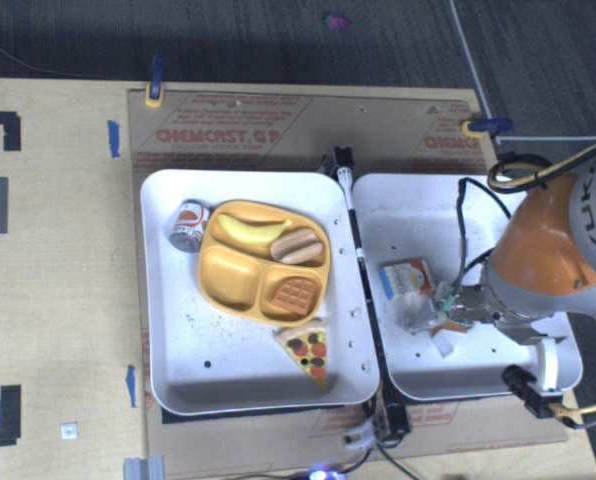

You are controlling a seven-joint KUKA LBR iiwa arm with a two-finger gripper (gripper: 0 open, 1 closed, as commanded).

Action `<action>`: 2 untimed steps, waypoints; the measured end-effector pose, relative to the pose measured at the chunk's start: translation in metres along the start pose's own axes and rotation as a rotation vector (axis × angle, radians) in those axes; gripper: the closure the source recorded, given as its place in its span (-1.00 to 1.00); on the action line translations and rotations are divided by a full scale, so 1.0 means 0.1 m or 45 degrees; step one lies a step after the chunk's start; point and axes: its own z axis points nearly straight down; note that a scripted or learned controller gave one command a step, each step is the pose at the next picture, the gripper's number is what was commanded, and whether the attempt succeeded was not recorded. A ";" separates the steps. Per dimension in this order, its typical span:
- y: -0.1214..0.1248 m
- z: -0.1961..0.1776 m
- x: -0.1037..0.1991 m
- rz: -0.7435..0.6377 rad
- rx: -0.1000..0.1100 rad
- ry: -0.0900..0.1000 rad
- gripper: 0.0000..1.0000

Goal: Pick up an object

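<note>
One crinkled clear packet (406, 277), blue-edged

Big orange band (543, 243) bulges round the arm (563, 268), grey casing above and below it. Black cables (473, 243) loop along the wrist, a yellow-black one (523, 168) curls over the top, and the pincer (448, 308) looks metallic grey.

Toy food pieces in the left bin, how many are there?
4: banana, hot dog and waffle sit in the yellow tray; a pizza slice lies just below it. None seem hidden.
</note>
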 end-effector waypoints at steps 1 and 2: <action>0.00 0.00 0.08 0.003 -0.002 -0.003 -1.00; 0.02 -0.11 0.07 0.004 -0.011 -0.008 1.00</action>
